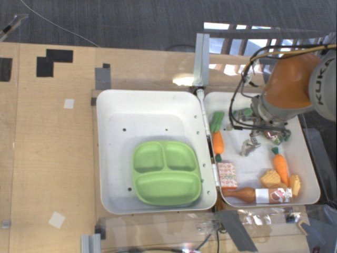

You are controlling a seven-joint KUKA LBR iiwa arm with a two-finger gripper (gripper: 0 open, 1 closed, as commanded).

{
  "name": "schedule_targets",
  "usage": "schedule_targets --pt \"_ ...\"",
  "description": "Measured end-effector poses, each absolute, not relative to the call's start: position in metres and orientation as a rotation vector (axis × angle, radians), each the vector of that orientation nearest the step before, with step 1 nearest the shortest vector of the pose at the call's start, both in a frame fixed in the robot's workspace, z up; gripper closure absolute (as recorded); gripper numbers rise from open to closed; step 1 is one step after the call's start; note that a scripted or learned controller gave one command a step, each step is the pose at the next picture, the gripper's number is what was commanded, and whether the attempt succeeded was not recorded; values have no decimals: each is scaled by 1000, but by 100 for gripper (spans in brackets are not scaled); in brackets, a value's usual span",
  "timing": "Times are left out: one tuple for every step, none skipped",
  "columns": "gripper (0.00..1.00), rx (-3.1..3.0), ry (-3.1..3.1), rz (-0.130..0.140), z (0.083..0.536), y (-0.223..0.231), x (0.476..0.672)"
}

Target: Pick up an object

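My gripper [251,144] hangs over the middle of the right bin [310,157], under the orange wrist band, above bare bin floor. A carrot with a green top [217,137] lies along the bin's left wall, to the gripper's left. Just to the gripper's lower right lies a second carrot [280,166]. Nearer the front edge are a red-and-white packet [227,174], a brown bottle with a red label [259,195], a yellow waffle-like piece [270,178] and a small bread-like piece [295,184]. I see nothing held in the gripper.
The left bin [121,115] holds a green divided plate [166,173] at its front. A metal post [201,57] stands behind the wall between the bins. Cables loop above the wrist.
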State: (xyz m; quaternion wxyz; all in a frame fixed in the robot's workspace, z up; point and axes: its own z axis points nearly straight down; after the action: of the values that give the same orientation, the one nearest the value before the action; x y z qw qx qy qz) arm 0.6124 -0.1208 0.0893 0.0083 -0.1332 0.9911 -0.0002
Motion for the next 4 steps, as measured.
schedule_targets --pt "0 -364 3107 -4 91 -134 548" --pt "0 -599 3070 -4 89 -139 630" --pt "0 -602 3071 -9 90 -181 572" --pt "0 -543 3078 0 89 -106 619"
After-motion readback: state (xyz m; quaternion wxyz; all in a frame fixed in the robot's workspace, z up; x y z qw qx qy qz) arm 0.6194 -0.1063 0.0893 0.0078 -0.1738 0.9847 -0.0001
